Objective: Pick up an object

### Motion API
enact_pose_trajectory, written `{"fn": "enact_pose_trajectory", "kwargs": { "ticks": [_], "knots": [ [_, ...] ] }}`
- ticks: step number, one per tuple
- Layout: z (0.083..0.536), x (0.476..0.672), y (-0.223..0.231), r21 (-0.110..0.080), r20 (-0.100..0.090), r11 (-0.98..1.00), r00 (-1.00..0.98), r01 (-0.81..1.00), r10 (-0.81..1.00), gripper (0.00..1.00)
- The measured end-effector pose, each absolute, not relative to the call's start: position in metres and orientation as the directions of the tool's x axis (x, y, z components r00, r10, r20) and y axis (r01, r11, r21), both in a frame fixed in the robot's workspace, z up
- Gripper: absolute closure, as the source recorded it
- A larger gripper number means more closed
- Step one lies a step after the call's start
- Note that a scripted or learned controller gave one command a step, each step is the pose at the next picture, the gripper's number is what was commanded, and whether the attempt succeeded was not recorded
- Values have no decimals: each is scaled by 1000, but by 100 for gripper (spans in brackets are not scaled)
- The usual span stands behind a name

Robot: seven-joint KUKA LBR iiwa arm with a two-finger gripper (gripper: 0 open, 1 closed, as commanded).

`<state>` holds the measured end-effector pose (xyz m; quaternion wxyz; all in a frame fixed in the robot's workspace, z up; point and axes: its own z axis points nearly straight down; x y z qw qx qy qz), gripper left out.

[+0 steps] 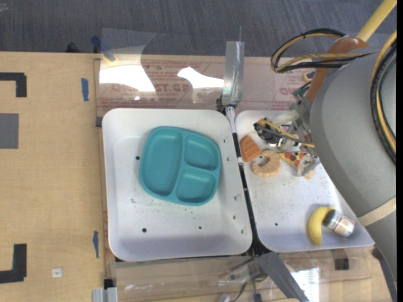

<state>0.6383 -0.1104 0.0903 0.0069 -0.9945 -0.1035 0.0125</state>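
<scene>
Worktop [44, 168]: light wood-toned board with black angular markings near its left edge, blue tape tabs [84, 88], and a small white square tag [57, 272] near the front left corner. Two shallow white bins sit on it side by side, touching along a shared middle edge. Left bin [119, 187]: near the worktop's middle, its floor speckled with dark spots. Right bin [283, 212]: toward the right edge, partly covered by the arm. Clear plastic sheeting [157, 83] with red print lies flat along the back edge behind both bins; more clear sheet [189, 275] lies along the front edge.
</scene>
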Motion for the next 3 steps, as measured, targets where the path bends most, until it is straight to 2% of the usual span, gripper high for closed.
{"fn": "enact_pose_trajectory", "kwargs": {
  "ticks": [1,2,3],
  "knots": [
    [102,643,-108,-7,-8,-977,977,213,213,100],
    [96,590,-185,6,17,-885,885,466,466,100],
    [274,596,-152,1,5,-887,887,462,462,100]
  ]
}}
